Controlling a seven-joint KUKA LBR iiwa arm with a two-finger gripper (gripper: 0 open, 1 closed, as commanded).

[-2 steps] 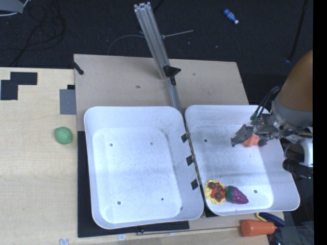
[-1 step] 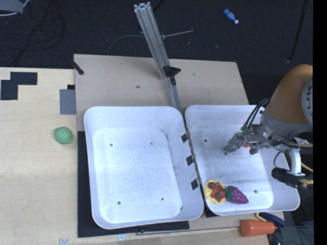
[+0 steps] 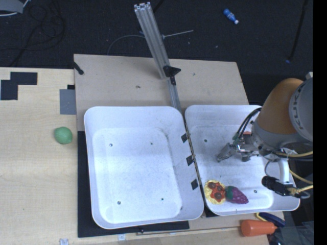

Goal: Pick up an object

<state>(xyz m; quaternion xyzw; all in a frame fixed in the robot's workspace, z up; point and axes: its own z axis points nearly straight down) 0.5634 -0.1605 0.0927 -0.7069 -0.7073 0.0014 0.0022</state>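
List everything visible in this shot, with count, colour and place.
shallow white plastic bins: 2, white, side by side on the bench
yellow-and-red toy: 1, right bin, near edge
purple lumpy toy: 1, right bin, touching the yellow one
green ball: 1, bench, left of the bins
orange object: 1, below the right bin
blue object: 1, dark floor, top
metal rail: 1, silver, behind the bins
gripper: 1, grey, over the right bin
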